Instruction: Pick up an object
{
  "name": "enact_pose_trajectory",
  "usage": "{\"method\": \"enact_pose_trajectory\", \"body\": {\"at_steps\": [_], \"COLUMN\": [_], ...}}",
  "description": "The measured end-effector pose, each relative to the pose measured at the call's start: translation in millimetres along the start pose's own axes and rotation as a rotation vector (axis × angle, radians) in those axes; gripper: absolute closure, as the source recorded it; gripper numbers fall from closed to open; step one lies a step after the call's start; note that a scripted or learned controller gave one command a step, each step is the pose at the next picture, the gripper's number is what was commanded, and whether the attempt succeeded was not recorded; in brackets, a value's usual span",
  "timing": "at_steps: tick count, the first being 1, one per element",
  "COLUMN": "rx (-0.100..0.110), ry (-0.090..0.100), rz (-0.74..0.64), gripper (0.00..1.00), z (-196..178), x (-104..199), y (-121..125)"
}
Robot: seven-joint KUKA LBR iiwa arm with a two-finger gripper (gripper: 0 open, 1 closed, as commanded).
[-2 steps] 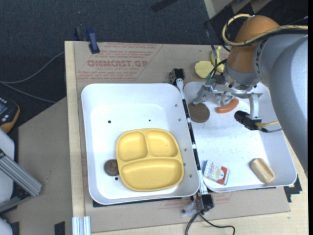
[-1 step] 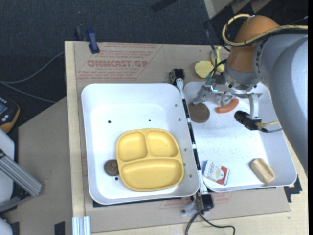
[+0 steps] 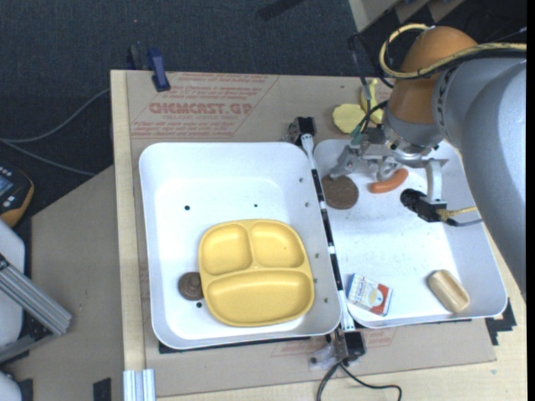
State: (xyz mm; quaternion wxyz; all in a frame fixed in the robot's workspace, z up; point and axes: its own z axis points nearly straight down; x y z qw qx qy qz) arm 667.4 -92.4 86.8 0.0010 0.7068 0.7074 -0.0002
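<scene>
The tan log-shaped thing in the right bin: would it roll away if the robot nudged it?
Probably. The tan log-shaped piece looks rounded like a cylinder, lying on its side on the smooth right bin floor, so it may roll. It looks small, likely light.

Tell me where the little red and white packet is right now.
The red and white packet lies in the right bin, at its near left corner, left of the tan block.

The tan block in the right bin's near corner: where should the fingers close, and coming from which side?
Grip the tan block across its short width at mid-length, coming straight down. It lies flat and apart from the bin wall, so both long sides look free.
</scene>
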Motion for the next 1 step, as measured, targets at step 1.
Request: {"method": "enact_pose_trajectory", "body": {"at_steps": [1], "rx": [-0.001], "ry": [0.002], "rz": [0.000], "gripper": [0.00], "z": [0.0], "x": [-1.9], "y": [0.2]}}
